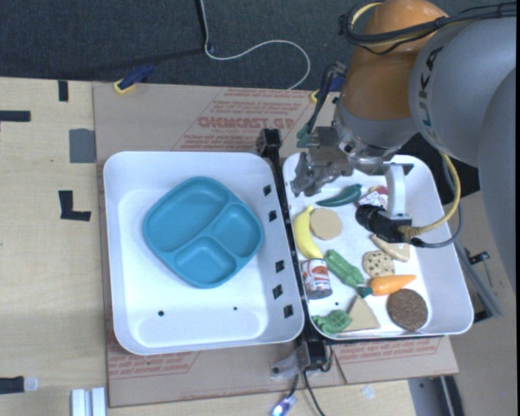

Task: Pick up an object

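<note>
End effector (310,180) low over right bin (446,258), approach step; grip state unclear, cannot tell. Banana (305,234) just below; next: descend, close.

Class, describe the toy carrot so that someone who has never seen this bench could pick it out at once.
Start at the right-hand white bin, the one crowded with toy food. Look toward its near right part, just above the round dark brown patty and below the speckled cookie. There lies the carrot, the only orange piece in the bin, slim and tapering to a point on the right.
</note>
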Robot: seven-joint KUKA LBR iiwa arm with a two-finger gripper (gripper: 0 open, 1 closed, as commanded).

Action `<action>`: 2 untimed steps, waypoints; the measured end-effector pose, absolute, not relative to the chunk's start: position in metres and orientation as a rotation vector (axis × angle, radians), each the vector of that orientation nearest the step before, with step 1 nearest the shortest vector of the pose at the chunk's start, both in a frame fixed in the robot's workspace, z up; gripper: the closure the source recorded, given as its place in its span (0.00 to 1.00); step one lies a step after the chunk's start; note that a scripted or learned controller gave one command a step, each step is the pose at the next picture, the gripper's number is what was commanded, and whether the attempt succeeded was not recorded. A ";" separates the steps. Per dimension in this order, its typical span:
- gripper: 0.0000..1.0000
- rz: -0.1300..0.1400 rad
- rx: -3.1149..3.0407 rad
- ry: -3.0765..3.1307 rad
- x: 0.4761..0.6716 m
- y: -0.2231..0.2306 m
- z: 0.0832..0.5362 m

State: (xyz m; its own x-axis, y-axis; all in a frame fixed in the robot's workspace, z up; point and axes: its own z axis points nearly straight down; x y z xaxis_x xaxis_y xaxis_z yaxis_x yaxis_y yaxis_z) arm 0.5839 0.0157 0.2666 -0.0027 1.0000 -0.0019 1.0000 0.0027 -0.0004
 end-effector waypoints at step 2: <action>1.00 0.010 2.210 2.229 0.482 0.043 0.511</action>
